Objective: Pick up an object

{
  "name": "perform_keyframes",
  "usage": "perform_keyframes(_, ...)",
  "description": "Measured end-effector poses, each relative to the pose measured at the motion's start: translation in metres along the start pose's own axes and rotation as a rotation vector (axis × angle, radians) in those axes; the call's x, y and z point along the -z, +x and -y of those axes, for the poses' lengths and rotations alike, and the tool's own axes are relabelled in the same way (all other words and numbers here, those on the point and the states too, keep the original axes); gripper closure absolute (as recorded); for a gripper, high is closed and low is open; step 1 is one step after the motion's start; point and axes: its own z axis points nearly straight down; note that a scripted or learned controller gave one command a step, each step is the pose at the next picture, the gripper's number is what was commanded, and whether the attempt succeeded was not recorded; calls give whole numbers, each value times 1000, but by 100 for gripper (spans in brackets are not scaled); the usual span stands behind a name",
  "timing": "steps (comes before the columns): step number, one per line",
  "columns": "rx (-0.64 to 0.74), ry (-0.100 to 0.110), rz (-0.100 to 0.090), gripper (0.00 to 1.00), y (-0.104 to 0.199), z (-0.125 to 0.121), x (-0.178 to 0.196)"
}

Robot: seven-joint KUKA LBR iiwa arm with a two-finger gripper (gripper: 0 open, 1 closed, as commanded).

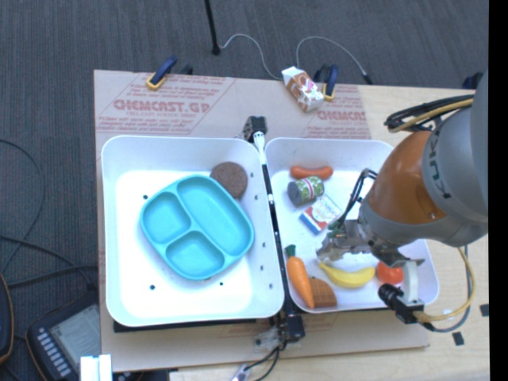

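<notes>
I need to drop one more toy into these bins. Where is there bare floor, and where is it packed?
Bare: left bin floor around the blue tray, widest along its left and bottom walls. Crowded: right bin, where sausage, can, carrot, banana and the end effector cluster.

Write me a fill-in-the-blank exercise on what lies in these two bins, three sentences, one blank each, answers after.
1. The blue divided plate lies in the ____ bin.
2. The brown round patty rests against the plate's ____ edge.
3. Under the gripper in the right bin, the yellow fruit beside the carrot is a ____.

Answers: left; far; banana
</notes>
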Motion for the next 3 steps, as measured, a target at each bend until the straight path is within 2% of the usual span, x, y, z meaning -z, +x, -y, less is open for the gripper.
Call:
perform_keyframes(1,0,0,0,0,0,0,0)
perform_keyframes(2,-5,-2,7,0,0,1,-19)
perform_keyframes(3,-3,0,4,100,1,1,-9)
